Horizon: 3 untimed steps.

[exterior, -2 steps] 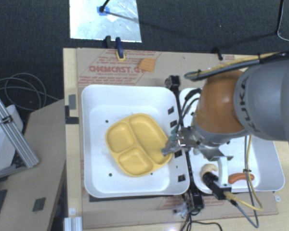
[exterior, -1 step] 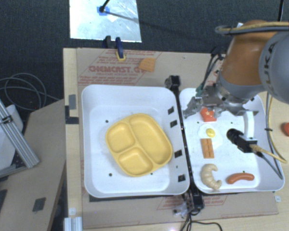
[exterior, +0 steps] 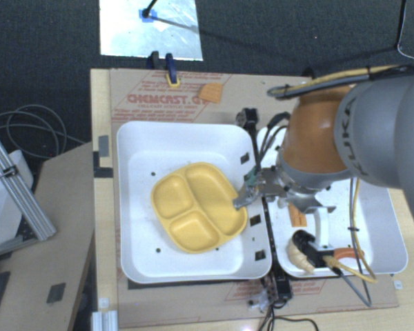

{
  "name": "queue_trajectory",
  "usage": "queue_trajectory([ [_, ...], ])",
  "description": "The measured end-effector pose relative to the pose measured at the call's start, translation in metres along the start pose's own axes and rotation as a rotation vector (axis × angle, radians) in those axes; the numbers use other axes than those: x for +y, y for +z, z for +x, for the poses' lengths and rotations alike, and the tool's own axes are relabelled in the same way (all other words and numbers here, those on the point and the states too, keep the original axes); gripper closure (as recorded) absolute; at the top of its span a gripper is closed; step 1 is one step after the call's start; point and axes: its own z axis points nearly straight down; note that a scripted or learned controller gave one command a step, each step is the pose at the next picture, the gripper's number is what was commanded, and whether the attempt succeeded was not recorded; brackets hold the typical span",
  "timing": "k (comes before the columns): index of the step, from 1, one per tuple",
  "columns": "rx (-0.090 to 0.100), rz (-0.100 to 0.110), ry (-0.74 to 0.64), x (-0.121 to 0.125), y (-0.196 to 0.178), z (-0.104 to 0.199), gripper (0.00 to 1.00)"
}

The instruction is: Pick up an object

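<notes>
Yellow 3-section plate [exterior: 193,207] lies in the left bin [exterior: 134,254], right rim just under my gripper [exterior: 243,196]; I can't tell the jaws' opening.

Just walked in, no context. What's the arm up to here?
The KUKA arm reaches in from the right, across the divide between the two bins. Its gripper is down at the right rim of a yellow three-compartment plate that lies in the left bin. This view doesn't show whether it has a grip on the plate. A small orange piece lies in the right bin, beneath the arm.
</notes>
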Motion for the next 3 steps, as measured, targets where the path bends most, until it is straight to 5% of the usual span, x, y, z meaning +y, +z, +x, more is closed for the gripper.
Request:
queue_trajectory([
  [1, -0.006, -0.015, 0.010, 0.081, -0.016, -0.068, 0.00],
  [2, 0.003, -0.021, -0.008, 0.042, -0.200, 0.047, 0.00],
  [3, -0.002, 0.008, -0.003, -0.019, -0.028, 0.103, 0.00],
])
